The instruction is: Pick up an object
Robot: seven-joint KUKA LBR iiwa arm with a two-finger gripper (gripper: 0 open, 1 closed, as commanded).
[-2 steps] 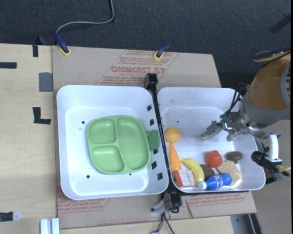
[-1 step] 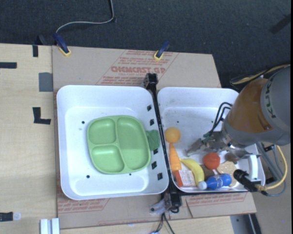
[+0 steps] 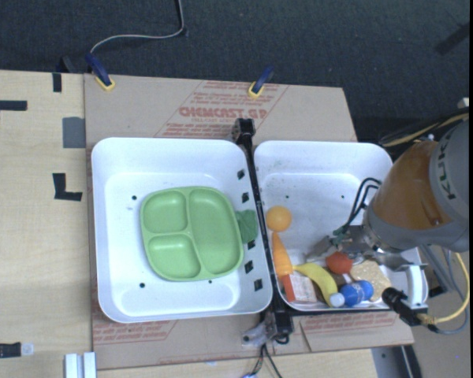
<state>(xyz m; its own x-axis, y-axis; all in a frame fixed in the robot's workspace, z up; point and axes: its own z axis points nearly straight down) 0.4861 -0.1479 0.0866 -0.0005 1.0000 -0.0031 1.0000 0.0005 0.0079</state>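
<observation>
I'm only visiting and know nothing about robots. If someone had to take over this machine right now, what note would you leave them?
Gripper: low in the right bin, over the pile at its near end; whether the jaws are open or shut can't be told, and nothing is seen held.
Right bin: orange ball, carrot, banana, red ball, blue bottle, all crowded at the near end.
Left bin: green divided tray.
Done: arm has reached the pile.
Left: grasp one object and lift it clear.
</observation>
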